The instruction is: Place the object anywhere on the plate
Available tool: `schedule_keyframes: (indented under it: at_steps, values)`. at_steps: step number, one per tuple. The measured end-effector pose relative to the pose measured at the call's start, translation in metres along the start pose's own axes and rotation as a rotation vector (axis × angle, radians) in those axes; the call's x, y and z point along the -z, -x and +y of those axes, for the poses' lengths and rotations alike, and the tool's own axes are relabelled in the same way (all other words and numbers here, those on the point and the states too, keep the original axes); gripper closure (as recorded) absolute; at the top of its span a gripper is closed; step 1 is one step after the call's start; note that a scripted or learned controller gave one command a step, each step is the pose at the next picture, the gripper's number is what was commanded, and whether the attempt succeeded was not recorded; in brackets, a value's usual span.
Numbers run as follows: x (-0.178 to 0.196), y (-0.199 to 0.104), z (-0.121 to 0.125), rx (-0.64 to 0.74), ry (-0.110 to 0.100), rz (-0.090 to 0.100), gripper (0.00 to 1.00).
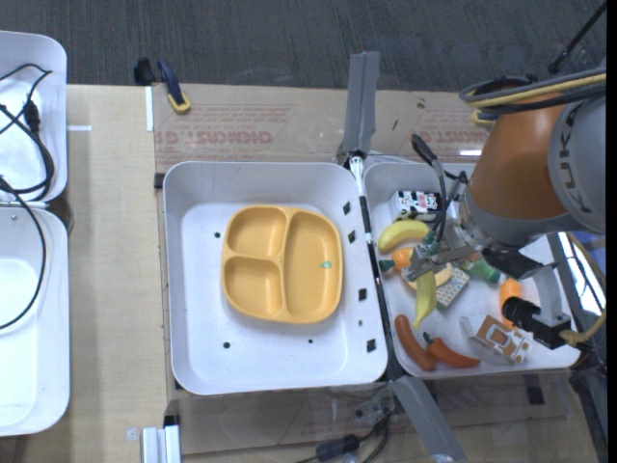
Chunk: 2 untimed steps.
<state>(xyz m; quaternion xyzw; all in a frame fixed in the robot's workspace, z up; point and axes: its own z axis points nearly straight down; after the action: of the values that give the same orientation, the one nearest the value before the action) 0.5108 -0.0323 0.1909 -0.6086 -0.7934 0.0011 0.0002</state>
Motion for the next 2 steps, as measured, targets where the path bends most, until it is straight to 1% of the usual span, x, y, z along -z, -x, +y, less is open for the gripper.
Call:
schedule_keyframes:
  at_steps: [1,2]
  values:
    - [0.000,0.034,0.043,-0.105,-0.001,-0.001,1.00]
    - [0.003,-0.063,0.121,-0.027,-0.001,0.000,1.00]
